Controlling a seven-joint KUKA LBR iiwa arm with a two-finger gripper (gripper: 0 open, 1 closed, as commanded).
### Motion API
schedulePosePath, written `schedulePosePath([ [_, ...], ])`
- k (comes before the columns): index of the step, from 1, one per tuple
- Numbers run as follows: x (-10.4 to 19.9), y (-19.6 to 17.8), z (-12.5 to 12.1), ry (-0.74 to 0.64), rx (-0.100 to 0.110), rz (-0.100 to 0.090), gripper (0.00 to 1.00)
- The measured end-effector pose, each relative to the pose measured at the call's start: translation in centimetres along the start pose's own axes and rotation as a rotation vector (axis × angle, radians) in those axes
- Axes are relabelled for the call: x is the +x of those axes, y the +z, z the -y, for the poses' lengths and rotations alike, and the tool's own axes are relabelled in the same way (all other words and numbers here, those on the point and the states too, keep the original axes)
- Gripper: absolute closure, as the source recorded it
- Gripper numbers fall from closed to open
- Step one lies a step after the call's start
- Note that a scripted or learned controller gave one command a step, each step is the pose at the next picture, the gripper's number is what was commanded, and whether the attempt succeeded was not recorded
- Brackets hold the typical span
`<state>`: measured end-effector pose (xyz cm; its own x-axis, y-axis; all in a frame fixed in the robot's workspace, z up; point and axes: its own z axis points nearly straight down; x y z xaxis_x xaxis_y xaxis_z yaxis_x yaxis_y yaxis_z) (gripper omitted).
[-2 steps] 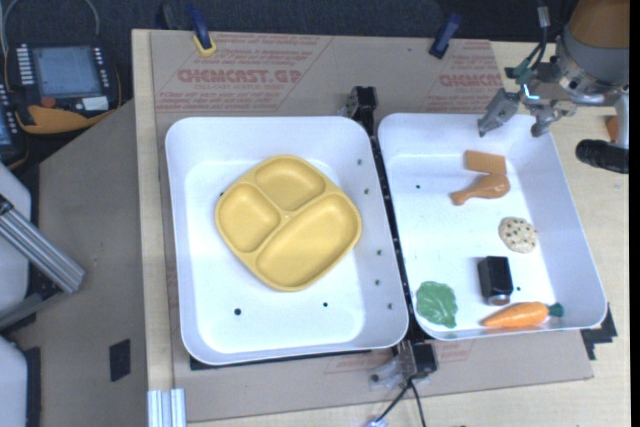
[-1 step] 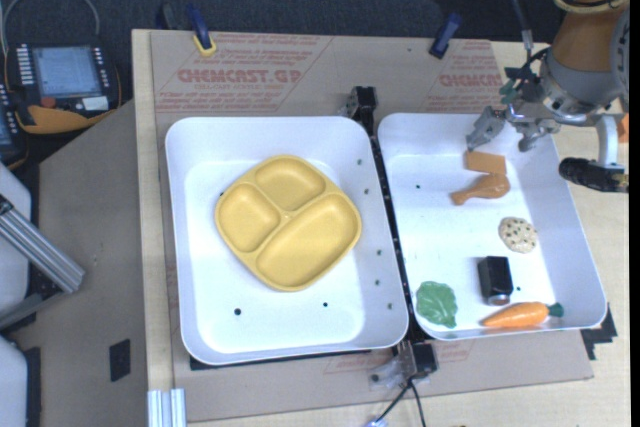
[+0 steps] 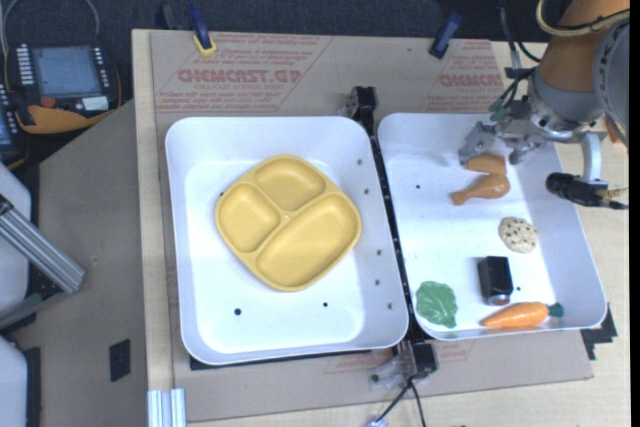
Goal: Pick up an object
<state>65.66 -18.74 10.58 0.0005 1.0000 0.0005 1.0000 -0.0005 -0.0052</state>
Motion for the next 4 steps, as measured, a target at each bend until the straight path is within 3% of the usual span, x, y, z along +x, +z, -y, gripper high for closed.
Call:
schedulePosePath([
  [1, 0.0, -1.4, -0.2, -0.001, -0.007, 0.003, 1.0],
  [3, -0.3, -10.0, 0.5, -0.001, -0.011, 0.003, 1.0],
  [4, 4.4, -9.4, 1.3, -0.003, -0.003, 0.0, 1.0],
])
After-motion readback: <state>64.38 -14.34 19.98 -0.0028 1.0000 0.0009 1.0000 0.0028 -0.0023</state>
